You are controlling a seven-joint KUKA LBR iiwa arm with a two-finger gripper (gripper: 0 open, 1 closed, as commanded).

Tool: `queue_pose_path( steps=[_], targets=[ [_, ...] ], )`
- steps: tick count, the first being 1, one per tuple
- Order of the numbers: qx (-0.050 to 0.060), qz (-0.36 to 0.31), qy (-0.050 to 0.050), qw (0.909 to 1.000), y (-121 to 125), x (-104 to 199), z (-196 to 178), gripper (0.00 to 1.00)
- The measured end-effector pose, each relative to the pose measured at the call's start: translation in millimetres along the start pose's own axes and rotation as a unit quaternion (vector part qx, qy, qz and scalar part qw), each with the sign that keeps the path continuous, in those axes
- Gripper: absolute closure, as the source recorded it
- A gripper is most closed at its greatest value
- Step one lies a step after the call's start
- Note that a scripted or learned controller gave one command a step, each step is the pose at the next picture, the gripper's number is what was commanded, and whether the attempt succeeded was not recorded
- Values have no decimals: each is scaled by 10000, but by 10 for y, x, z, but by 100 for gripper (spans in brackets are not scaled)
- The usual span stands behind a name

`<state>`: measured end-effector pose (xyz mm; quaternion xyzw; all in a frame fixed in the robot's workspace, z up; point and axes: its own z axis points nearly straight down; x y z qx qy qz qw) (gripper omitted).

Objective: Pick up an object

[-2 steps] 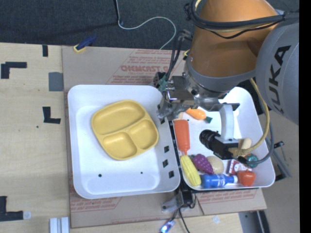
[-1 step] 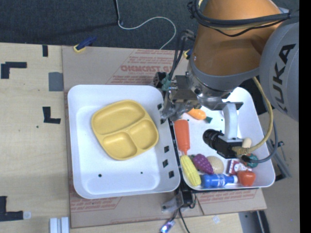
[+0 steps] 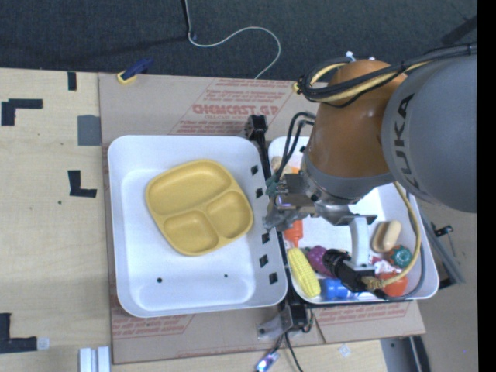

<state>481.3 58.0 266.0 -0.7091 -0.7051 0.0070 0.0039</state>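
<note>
My gripper [image 3: 280,210] hangs low over the left side of the right bin [image 3: 428,289], close to the wall between the two bins. An orange object [image 3: 294,232] lies just below and right of it; I cannot tell whether they touch. Nearer the front of that bin lie a yellow corn cob [image 3: 303,271], a purple toy [image 3: 316,255] and a blue piece [image 3: 333,290]. At the bin's right side sit a tan bread-like piece [image 3: 387,235], a teal ball [image 3: 401,256] and an orange-red piece [image 3: 395,285]. The arm hides the back of this bin.
The left bin [image 3: 132,285] holds a yellow divided plate [image 3: 199,206] toward its back. Black clips [image 3: 263,242] line the wall between the bins. Both bins rest on a cardboard sheet [image 3: 155,99], with a white cable [image 3: 232,37] behind it.
</note>
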Motion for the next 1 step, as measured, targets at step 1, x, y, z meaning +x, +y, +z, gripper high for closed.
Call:
queue_pose_path(
  steps=[1],
  targets=[
    [-135,-23,23,9999,18,-280,-1198,100]
  ],
)
